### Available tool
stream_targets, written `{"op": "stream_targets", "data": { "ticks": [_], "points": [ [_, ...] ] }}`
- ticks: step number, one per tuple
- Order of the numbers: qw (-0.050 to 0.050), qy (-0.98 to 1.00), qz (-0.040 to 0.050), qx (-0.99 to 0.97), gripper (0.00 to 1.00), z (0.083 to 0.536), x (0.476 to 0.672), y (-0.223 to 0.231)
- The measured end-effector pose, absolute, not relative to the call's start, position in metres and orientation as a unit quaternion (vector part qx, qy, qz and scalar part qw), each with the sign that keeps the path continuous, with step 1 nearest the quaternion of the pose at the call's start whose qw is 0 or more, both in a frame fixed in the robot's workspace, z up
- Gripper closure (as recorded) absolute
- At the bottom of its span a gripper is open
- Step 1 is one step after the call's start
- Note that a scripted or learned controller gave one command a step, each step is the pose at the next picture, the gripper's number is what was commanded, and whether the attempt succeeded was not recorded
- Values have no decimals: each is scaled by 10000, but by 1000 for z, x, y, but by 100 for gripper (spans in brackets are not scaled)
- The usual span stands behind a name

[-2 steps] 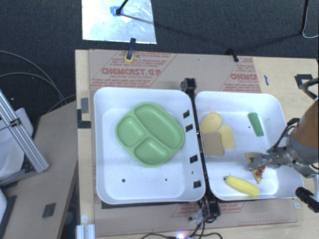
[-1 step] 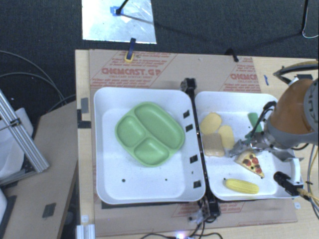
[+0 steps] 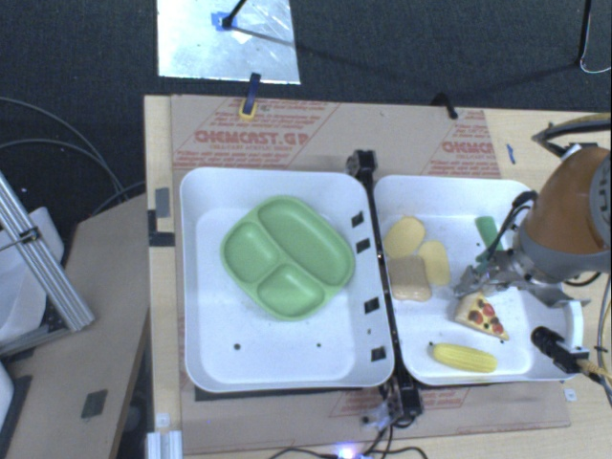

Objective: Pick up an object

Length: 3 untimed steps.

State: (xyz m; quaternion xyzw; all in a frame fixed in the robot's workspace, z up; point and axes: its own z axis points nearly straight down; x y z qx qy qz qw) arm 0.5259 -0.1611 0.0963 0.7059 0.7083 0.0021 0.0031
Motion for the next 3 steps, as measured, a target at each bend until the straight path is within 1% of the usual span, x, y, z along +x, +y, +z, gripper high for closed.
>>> {"op": "stream_targets", "data": {
  "ticks": [1,2,3],
  "points": [
    [13,7113,28,7029,100,133,540,-82],
    [9,7119,34,7023,100,187,526,16],
    [4,7074,4,7068,100,184,521,6]
  ]
}}
